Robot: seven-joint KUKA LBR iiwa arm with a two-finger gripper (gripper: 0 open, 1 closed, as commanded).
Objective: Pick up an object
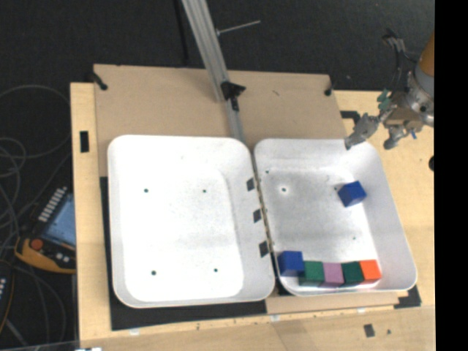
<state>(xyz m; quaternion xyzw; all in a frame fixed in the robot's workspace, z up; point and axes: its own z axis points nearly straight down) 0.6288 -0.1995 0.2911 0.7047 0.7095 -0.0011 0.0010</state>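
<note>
In the right bin (314,218) a blue cube (352,193) lies alone near the upper right. Along that bin's near wall stands a row of cubes: blue (291,262), green (314,272), pale purple (333,273), dark green (352,272) and orange (371,270). My gripper (374,137) hangs over the far right corner of the right bin, above and to the right of the lone blue cube. Its two fingers (357,135) are spread open, with nothing between them.
The left bin (175,218) sits beside the right one, joined by small clips along the seam. A slanted metal rail (210,46) rises from the back of the bench. Cables and a handheld pendant (45,232) lie off the left edge.
</note>
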